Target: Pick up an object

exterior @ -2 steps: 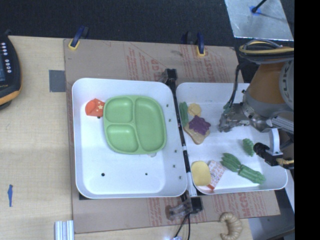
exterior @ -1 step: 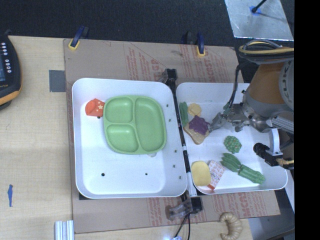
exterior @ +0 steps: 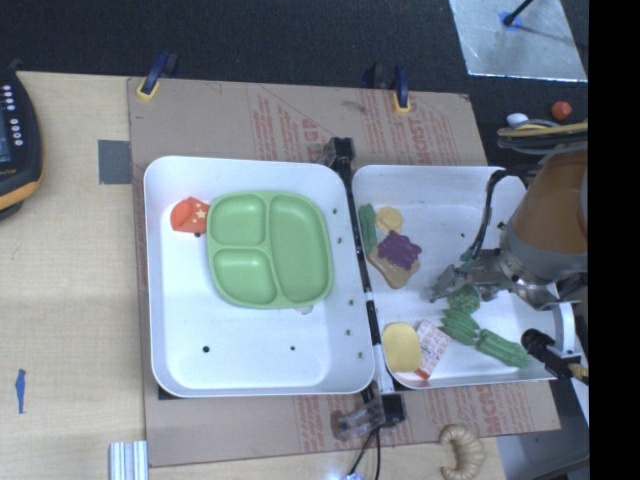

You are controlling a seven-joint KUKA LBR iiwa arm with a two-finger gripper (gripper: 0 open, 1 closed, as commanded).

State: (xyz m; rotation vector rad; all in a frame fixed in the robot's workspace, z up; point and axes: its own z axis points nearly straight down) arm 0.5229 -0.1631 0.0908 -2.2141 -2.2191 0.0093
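Tool (exterior: 452, 286) sits low in the right bin (exterior: 440, 183) directly over the green toy vegetable (exterior: 480, 334) at five o'clock, presumably positioned for pickup; its opening cannot be determined.

You're looking at a robotics lab. The table (exterior: 70, 298) carries a cardboard sheet (exterior: 300, 118) held down by clamps (exterior: 400, 90), with two white bins (exterior: 250, 368) fixed side by side. A control pendant (exterior: 15, 138) rests at the left edge, cables (exterior: 365, 448) trail off the front, and dark carpet (exterior: 250, 18) lies beyond.
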